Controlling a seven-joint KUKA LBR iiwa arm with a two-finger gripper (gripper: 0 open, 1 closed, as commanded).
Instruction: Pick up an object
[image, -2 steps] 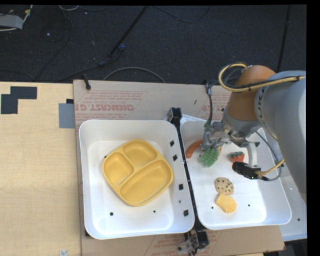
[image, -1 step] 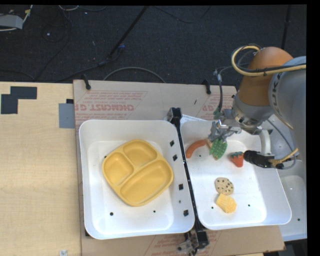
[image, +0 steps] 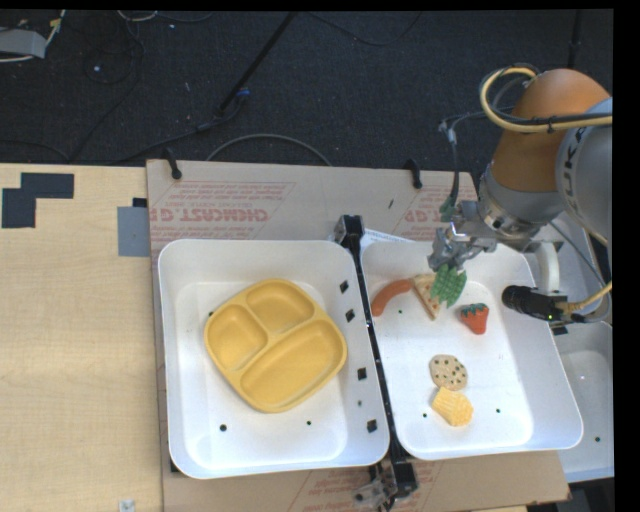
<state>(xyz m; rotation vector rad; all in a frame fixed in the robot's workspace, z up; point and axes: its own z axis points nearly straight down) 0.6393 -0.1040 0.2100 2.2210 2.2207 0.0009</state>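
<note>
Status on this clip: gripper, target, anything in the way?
Gripper low over right bin, on the green toy; grip unconfirmed. Cracker and sausage crowd it on the left. Strawberry, cookie lie apart.

Grey arm (image: 560, 150) with orange band, from the right, tool (image: 455, 250) pointing down, low.

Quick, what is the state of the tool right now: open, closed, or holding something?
Tool: low over the green toy in the right bin; open or closed cannot be told.

Pale wood bench (image: 70, 350) under a printed cardboard sheet (image: 250, 205) bearing 2 white bins (image: 190, 270), side by side.
</note>
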